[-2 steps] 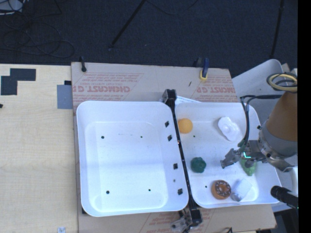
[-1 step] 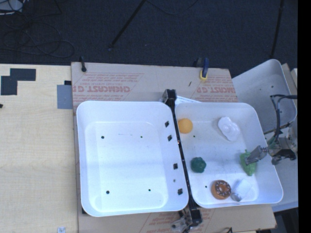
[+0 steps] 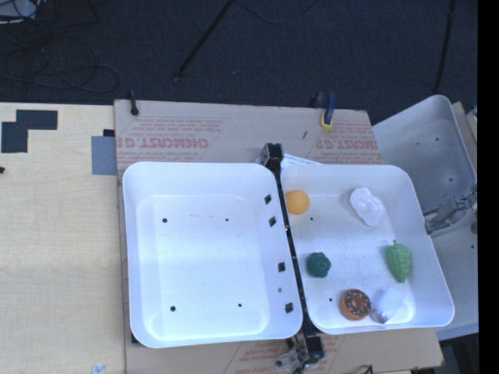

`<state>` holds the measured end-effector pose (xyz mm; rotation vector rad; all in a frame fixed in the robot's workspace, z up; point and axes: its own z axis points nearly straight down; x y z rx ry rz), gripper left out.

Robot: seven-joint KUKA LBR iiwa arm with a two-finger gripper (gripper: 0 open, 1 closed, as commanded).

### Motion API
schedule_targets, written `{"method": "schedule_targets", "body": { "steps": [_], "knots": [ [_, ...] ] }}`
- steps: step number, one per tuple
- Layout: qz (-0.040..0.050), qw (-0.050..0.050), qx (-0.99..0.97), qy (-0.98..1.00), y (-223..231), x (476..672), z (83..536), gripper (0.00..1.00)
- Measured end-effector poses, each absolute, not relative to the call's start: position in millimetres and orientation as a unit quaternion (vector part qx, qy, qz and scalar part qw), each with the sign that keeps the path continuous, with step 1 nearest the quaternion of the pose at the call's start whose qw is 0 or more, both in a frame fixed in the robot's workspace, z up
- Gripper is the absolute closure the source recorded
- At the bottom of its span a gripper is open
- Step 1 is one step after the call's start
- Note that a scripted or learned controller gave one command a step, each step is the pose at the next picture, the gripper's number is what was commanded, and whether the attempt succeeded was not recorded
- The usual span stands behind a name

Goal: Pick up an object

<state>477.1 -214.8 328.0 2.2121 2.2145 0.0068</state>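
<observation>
Object to pick: we have six to choose from, all in the bin (image 3: 335, 189) on the view's right, while the other bin (image 3: 203, 255) beside it bears none. We cannot tell the state of the claw from this view, so we judge that the grasp is not yet begun.

To do it well, we would choose a piece standing apart from its neighbours and from the walls. The dark green ball (image 3: 317, 265) sits in open floor and looks the safest. We would come straight down over its middle.

The white lump (image 3: 366, 206), crumpled and pale against the bin, is the biggest. Next is the light green piece (image 3: 398, 261) near the far wall. The doughnut (image 3: 355, 305) is brown with speckles. It seems to touch a small clear thing (image 3: 382, 312), a crowded pair. The orange ball (image 3: 297, 202) lies just beside the divider, awkward for a claw.
</observation>
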Motion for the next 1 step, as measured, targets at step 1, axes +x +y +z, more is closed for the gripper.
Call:
{"method": "schedule_targets", "body": {
  "steps": [1],
  "knots": [
    [-0.0023, -0.005, 0.707, 0.707, -212.0, 474.2, 218.4, 0.0]
  ]
}}
